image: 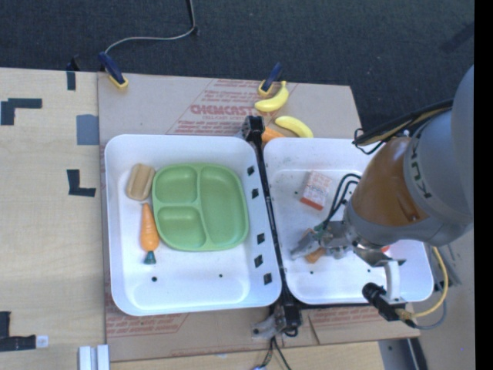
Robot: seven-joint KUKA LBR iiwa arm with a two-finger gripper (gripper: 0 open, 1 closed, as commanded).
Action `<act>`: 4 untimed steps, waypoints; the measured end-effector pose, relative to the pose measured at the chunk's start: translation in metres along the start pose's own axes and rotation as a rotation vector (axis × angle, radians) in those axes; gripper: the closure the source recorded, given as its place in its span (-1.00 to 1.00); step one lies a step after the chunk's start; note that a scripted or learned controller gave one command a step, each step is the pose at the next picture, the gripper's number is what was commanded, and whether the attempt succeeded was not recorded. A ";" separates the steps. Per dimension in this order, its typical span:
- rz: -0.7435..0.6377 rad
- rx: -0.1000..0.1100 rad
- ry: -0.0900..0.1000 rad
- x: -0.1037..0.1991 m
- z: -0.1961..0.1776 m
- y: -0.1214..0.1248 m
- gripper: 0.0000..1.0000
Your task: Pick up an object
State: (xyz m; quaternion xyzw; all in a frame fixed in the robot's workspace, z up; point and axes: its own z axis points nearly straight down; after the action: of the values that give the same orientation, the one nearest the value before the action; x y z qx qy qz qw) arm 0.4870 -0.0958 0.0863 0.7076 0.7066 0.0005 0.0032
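My gripper [308, 245] is low in the right bin [416, 280], near its left wall. Just under its tip lies a small orange object [312, 257], and whether the gripper holds it is unclear. A small white and red packet [314, 190] lies in the same bin, farther back. The left bin [192, 291] holds a green divided plate [200, 206], an orange toy carrot [149, 233] and a tan bread-like piece [139, 182] along the plate's left side.
Two yellow bananas [274, 99] [294, 126] and a small orange item [270, 136] lie on the cardboard behind the bins. Black clips [260, 237] run along the divider between the bins. The arm's grey and orange body [400, 195] covers the right bin's right part.
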 end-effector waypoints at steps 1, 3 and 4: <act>-0.002 -0.002 0.001 -0.001 0.000 -0.001 -1.00; -0.002 -0.002 0.001 -0.001 0.000 -0.001 -1.00; -0.001 0.005 0.003 0.001 0.001 0.011 -1.00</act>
State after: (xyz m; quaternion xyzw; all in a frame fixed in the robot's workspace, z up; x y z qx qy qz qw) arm 0.4975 -0.0952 0.0857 0.7072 0.7070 -0.0002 0.0002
